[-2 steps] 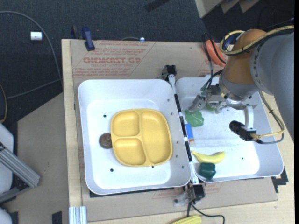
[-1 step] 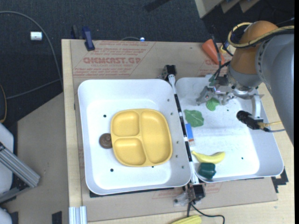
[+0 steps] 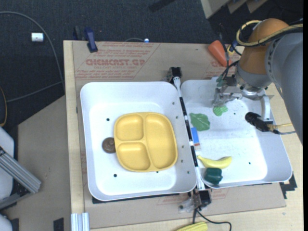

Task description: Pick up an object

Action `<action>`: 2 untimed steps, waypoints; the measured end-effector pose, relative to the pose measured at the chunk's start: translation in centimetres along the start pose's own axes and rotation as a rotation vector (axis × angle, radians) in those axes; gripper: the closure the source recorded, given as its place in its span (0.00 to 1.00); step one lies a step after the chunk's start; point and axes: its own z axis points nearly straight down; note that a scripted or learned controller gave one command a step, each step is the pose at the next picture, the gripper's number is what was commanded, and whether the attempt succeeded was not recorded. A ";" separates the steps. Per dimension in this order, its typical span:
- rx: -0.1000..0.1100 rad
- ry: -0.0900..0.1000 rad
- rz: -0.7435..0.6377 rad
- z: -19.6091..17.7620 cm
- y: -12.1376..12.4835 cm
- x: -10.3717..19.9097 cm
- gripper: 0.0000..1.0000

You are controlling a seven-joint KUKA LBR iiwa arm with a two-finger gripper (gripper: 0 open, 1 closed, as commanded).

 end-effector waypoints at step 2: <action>0.007 0.003 0.001 1.1 -1.0 0.0 0.00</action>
